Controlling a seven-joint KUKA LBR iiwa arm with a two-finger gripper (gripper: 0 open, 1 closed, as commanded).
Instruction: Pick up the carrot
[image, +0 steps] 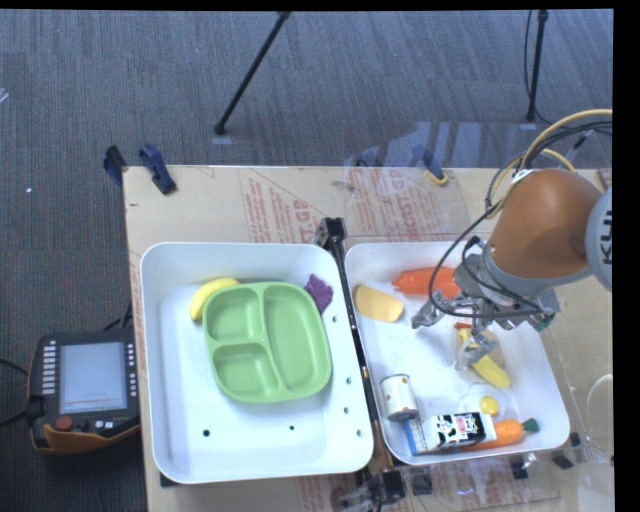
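Note:
A carrot (508, 432), orange with a green tip, lies along the front wall of the right bin (372, 262), touching a small milk carton (455, 432). A second orange, carrot-like piece (418, 281) lies at the back of the same bin, its right end hidden under the arm. My gripper (477, 347) hangs below the orange wrist dome (540, 225) over the middle of the right bin. It sits just above a yellow oblong toy (492, 374), well back from the front carrot and a little in front of the orange piece.
In the right bin there are also a pale yellow slice (378, 303), a small can (400, 396) and a little yellow ball (488, 405). The left bin (160, 400) bears a green divided plate (267, 340), a yellow banana (212, 295) and a purple piece (319, 291).

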